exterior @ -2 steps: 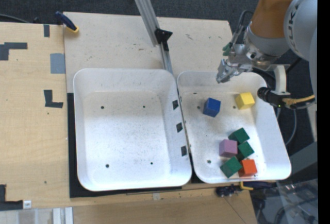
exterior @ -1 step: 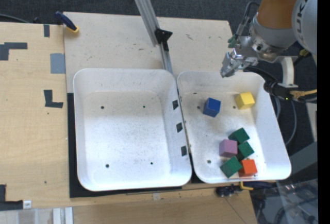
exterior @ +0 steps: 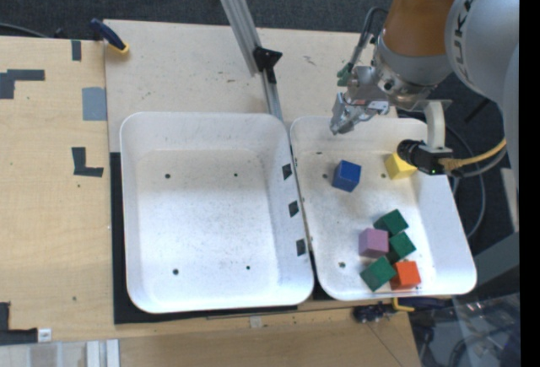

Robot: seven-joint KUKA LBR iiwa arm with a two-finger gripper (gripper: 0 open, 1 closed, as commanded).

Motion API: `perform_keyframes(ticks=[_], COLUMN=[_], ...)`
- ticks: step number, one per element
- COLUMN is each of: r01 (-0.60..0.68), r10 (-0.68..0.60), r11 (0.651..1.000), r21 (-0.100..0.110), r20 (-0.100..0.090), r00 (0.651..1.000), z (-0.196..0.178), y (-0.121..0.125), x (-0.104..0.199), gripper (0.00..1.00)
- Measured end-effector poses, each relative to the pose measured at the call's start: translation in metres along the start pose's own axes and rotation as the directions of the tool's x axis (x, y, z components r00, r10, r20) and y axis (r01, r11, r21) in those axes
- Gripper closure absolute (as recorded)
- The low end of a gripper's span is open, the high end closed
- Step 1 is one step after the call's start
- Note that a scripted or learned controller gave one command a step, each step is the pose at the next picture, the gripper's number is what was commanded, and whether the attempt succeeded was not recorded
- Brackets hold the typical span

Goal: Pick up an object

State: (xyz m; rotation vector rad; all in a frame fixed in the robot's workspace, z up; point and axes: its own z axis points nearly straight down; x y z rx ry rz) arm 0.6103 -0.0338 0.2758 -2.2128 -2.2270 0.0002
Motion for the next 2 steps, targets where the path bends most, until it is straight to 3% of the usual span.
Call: perform_keyframes(ticks=[2], r01=[-0.001], r10=[0.001], r11=[1.000], r21=[0.002], r20=[0.001], r00=[1.000], z=[0.036], y=[-0.011], x=[0.097], gripper=[1.00])
